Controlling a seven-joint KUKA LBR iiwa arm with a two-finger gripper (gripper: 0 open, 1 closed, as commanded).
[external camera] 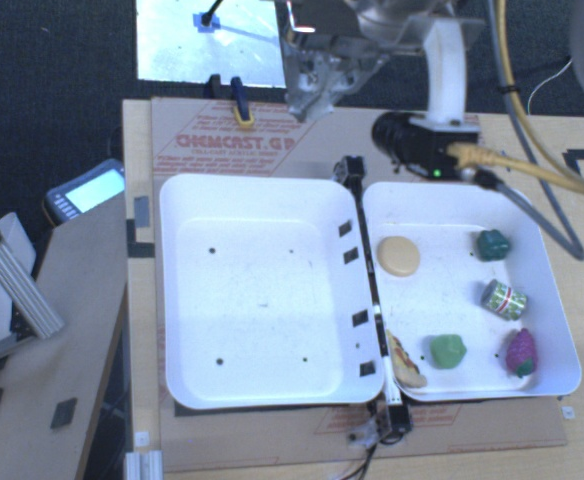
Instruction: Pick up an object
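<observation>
Nothing has been picked up yet. The candidate objects all lie in the right bin (pixel 557 368), well below and to the right of the gripper (pixel 307 93): a tan disc (pixel 400 257), a dark green lump (pixel 492 244), a small striped can (pixel 504 299), a purple piece (pixel 519 352), a bright green lump (pixel 447 350) and a yellowish item (pixel 406 364) against the divider. The gripper hangs high beyond the bins' far edge, carrying nothing; its opening cannot be made out. Reaching, descending and grasping all remain.

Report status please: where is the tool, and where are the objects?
Tool high above the bins' far edge, nothing between its fingers. Right bin holds tan disc, teal piece, small can, green lump, purple piece. Nothing blocks them.
</observation>
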